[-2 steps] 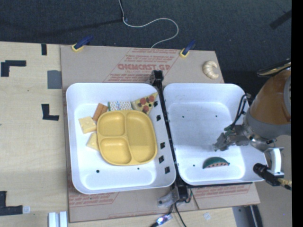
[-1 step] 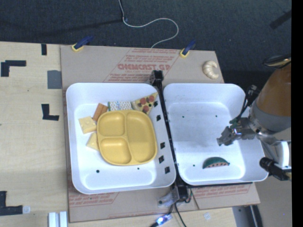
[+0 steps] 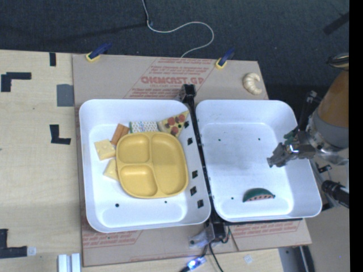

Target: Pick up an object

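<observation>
A toy watermelon slice (image 3: 258, 195), green rind and red flesh, lies near the front wall of the right bin (image 3: 244, 120). My gripper (image 3: 279, 156) hangs over the right side of that bin, above and to the right of the slice and apart from it. Nothing shows in its grasp. The left bin (image 3: 91, 118) holds a yellow divided plate (image 3: 152, 164). Around the plate lie pale cracker pieces (image 3: 104, 149), a brown biscuit (image 3: 119, 134), a toy pizza slice (image 3: 176, 122) and a patterned strip (image 3: 143, 127).
A beige shell-shaped object (image 3: 253, 83) sits on the cardboard behind the right bin. Two blue-and-yellow clips (image 3: 97, 52) (image 3: 225, 56) pin the cardboard's back edge. A white cable (image 3: 181, 27) loops across the dark floor. The arm's orange band (image 3: 340, 101) is at the far right.
</observation>
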You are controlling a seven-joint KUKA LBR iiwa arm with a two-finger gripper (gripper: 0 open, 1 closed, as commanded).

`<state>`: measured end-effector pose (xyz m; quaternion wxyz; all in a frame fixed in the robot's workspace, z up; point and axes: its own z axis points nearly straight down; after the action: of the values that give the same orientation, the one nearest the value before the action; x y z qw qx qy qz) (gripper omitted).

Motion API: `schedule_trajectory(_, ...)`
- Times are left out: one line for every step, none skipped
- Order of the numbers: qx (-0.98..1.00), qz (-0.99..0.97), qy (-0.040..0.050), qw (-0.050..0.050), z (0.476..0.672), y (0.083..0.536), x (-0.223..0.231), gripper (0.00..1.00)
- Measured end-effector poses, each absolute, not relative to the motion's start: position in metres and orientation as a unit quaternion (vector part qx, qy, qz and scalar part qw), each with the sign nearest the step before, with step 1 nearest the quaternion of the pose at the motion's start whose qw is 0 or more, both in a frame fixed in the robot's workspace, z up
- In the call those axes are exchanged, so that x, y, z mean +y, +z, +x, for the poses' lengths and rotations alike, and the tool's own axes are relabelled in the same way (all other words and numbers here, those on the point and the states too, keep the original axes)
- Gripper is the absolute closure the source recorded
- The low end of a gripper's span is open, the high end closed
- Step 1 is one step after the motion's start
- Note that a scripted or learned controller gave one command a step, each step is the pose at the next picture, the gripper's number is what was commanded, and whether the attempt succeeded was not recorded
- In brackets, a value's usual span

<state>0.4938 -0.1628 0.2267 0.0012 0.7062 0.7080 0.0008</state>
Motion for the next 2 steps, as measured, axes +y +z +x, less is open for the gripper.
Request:
schedule_trajectory(0.709, 0.705, 0.0008, 0.000, 0.533, 0.236, -0.124, 1.00)
schedule_trajectory(0.709, 0.705, 0.0006, 0.000, 0.579, 0.236, -0.083, 1.00)
